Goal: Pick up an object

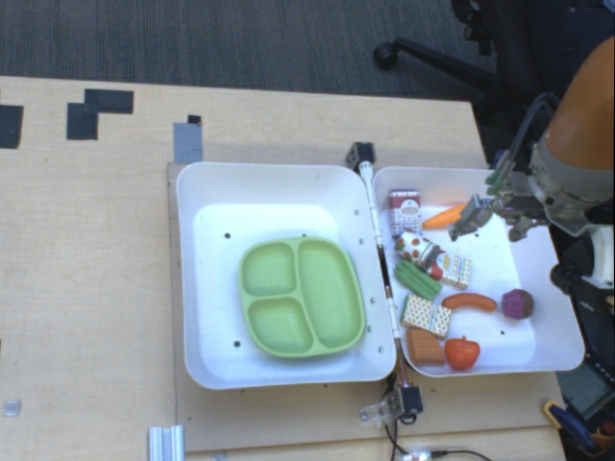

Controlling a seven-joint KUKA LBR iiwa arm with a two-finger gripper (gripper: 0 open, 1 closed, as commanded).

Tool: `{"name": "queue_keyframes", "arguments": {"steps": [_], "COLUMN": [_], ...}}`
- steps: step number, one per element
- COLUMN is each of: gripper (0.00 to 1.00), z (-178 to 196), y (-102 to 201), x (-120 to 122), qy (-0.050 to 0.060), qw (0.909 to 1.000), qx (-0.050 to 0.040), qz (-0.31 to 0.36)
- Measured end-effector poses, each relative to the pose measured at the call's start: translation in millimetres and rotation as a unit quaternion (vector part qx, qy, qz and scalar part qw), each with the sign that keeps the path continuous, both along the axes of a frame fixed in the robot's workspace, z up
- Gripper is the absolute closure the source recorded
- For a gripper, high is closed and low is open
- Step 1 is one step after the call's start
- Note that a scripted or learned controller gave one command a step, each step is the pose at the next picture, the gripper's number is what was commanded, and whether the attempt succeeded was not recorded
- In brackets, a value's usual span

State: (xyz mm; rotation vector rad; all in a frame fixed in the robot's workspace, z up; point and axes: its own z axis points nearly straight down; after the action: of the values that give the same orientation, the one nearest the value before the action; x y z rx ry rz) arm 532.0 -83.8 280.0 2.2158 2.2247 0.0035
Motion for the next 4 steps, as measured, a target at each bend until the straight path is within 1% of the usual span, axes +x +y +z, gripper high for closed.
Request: {"name": "queue_keyframes", "arguments": {"steps": [1,2,3,4], "gripper": [0.0,0.0,1.0,1.0], "z": [-117.7,-182.1,-171.4,-189.1], "y": [-101.8,-64.5,-64.7,-121.2], "x": [-25.2,-31.2,-30.3,42.0], "qy": [0.001,-0.007,-0.008,-0.001], "qw": [1.0,1.0,1.0,1.0], "qx": [-0.0007,-0.0025,-0.0033,-0.0007], "qz": [-0.002,-0.002,-0.001,0.0]}}
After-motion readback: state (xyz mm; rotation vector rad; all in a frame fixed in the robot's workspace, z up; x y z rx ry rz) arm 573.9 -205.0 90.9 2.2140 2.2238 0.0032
